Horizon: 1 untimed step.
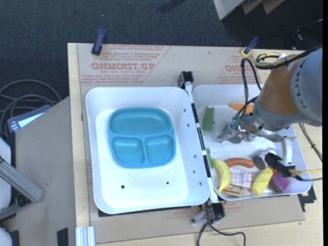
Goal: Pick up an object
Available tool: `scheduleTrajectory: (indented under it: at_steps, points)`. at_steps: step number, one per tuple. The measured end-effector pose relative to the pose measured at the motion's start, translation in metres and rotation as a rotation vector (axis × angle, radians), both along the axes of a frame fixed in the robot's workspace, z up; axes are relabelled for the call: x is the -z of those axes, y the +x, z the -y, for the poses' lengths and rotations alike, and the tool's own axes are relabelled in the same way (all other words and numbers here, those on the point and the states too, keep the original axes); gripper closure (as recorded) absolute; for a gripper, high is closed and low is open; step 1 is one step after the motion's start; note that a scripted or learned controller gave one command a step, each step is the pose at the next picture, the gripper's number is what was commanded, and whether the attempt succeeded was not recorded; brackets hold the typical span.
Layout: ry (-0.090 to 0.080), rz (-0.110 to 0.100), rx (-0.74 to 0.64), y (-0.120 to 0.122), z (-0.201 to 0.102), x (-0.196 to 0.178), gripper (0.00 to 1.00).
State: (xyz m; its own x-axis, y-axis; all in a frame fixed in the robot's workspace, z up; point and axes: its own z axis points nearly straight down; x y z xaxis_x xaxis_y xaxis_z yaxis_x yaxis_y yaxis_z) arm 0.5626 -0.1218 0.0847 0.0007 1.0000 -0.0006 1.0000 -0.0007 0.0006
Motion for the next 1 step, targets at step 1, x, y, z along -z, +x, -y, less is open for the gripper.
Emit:
scheduleTrajectory:
  at_steps: [1]
  points:
    - [-0.001, 0.001, 0.0, 0.0404, 0.0403, -0.0027, 0.0]
